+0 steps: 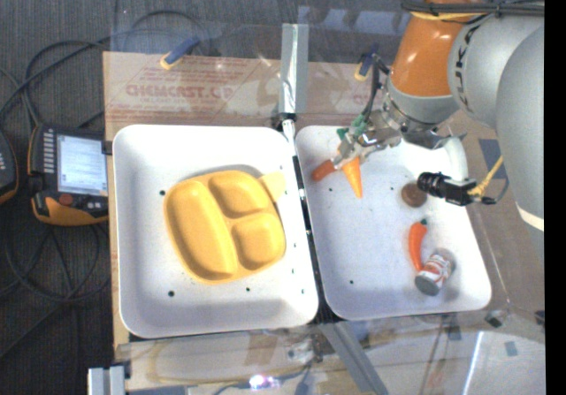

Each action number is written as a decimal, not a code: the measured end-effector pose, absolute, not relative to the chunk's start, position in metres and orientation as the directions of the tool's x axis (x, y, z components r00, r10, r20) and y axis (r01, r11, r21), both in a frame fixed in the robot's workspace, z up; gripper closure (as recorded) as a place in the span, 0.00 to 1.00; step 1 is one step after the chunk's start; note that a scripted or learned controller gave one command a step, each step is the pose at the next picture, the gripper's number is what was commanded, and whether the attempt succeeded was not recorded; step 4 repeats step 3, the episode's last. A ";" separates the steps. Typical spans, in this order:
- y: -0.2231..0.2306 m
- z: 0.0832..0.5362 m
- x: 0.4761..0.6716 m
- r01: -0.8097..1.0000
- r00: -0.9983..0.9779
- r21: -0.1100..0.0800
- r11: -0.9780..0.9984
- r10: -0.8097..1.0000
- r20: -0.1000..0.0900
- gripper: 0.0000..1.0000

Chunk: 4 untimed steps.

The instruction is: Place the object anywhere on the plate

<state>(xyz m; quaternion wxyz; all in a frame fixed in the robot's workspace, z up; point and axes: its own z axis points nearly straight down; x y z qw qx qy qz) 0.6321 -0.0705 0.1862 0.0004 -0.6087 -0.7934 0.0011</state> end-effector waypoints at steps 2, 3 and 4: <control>0.134 0.152 0.586 0.938 -0.346 -0.005 0.346 0.938 0.001 1.00; 0.133 0.152 0.586 0.938 -0.346 -0.004 0.346 0.938 0.001 0.00; 0.133 0.152 0.586 0.938 -0.346 -0.004 0.346 0.938 0.001 0.00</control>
